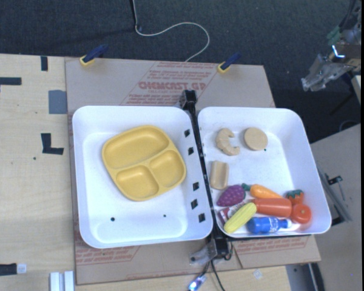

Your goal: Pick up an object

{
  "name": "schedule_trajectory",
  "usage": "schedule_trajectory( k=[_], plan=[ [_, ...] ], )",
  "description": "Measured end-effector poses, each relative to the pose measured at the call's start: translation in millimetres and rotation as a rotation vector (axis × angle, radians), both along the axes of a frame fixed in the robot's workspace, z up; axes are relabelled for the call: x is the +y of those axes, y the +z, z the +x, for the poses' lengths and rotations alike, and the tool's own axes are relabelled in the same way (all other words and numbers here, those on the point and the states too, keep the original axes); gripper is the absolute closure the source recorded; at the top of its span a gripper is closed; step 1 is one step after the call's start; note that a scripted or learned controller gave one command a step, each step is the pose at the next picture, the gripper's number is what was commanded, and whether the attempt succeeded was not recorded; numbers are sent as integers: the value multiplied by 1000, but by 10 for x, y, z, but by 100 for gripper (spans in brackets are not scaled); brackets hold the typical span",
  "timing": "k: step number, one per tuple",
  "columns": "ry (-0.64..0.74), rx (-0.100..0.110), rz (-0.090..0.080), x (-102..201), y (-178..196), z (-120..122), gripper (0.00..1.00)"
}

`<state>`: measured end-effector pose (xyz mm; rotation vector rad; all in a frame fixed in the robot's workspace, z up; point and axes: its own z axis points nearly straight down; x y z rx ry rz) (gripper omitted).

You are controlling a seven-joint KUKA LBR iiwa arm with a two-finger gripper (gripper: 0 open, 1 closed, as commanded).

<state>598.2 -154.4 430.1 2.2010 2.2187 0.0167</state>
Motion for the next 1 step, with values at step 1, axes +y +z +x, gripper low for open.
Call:
schedule_trajectory(
  k=[1],
  plan=[
    [-14, 22, 3, -560, -257, -530, 100]
  ],
)
